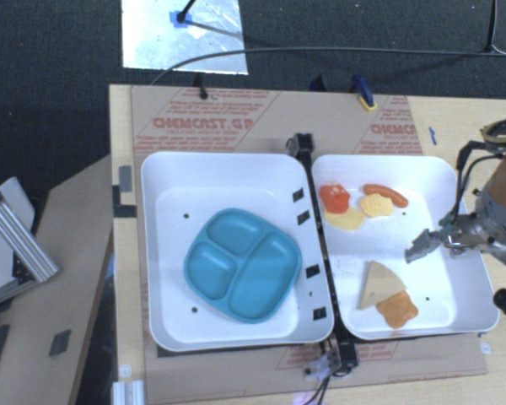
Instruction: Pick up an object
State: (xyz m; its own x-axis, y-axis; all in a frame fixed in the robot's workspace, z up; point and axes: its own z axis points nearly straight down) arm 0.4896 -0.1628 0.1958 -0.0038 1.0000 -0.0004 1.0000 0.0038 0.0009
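Observation:
In the right bin (438,175) lie several toy foods: a red piece (335,197), a pale yellow piece (347,219), an orange sausage (385,195) over a yellow-orange piece (376,207) near the back, and a tan wedge (379,283) with an orange piece (397,309) at the front. My gripper (423,246) hangs over the right part of this bin, right of the wedge and apart from it. Nothing is between its fingers as far as I can see.
The left bin (169,184) holds a blue divided plate (242,263). A black divider with clips (314,226) runs between the bins. Cardboard (202,116) lies under both, and a cable crosses the back of the bench.

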